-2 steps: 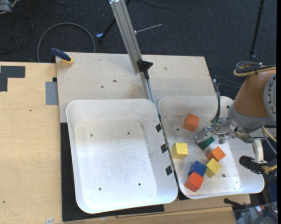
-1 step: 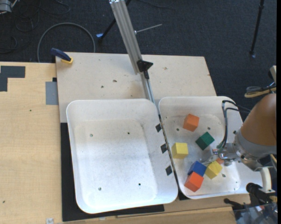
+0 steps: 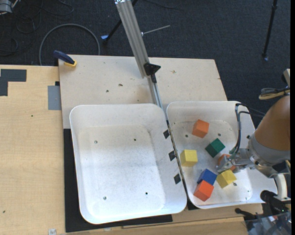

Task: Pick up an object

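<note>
1. Yellow cube (image 3: 189, 156) sits farthest left in the right bin (image 3: 186, 112), well apart from my tool.
2. Blue cube (image 3: 207, 176) and red cube (image 3: 203, 190) touch, lower left of the tool.
3. Green cube (image 3: 215, 147) sits just up-left.
4. My tool (image 3: 225, 163) hovers just above the tilted yellow block (image 3: 226, 178); I cannot tell its opening or any hold.

Dark carpeted floor (image 3: 201, 28) behind the bench (image 3: 186, 80), crossed by loose cables (image 3: 69, 38) that include one coiled loop. A slanted aluminium rail (image 3: 132, 33) rises over the bench's far edge. A pale wooden panel (image 3: 25, 151) with grey patches adjoins the bench's left edge. A blue-and-yellow clamp (image 3: 65, 58) sits at the far left corner. A stand leg (image 3: 270, 23) crosses the floor, far right.
</note>
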Robot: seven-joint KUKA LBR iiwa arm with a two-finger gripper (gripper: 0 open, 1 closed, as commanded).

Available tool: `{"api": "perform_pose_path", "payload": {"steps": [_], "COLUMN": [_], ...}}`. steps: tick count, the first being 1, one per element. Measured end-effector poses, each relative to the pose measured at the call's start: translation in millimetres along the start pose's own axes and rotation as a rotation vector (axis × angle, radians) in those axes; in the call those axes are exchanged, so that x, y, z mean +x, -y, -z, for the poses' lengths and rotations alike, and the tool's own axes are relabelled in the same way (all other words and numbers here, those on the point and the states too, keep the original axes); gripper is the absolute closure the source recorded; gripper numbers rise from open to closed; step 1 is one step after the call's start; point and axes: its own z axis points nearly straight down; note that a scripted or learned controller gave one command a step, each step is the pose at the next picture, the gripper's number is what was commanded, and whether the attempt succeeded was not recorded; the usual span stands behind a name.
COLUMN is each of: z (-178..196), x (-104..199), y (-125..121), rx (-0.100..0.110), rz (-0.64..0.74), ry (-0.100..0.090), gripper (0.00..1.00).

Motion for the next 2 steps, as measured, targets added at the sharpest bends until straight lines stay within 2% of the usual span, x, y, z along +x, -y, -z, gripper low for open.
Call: {"api": "perform_pose_path", "payload": {"steps": [1,2], "z": [29,91], "x": [70,124], "y": [-45,-45], "rx": [-0.001,-0.003], "rz": [0.014,0.013], "ry": [-0.002,-0.001], "gripper": [1.0,1.0]}}
